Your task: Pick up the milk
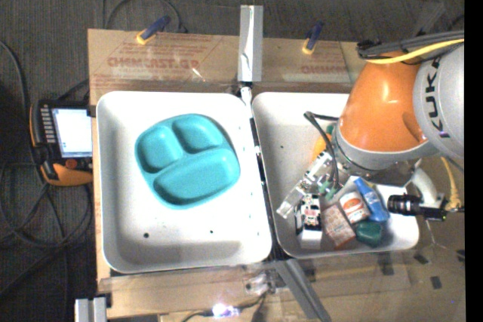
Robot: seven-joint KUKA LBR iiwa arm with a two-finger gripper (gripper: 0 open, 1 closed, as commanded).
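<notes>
Right bin [287, 124]: small white milk carton [309, 219] with dark printing, too small to read, lying near the front wall beside a brown packet [337, 225], a blue packet [371, 201] and a green item [370, 234]. Gripper [317, 181] sits just above the carton; finger spread cannot be told. Arm [392, 109] lettered "KUKA". Left bin [113, 237]: teal divided plate [189, 158].

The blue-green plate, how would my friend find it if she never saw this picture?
Look at the two white bins side by side and pick the left bin. The turquoise plate lies in its middle, alone. It is smooth and rounded with three sections, unlike the small packets heaped in the right bin under the arm.
</notes>
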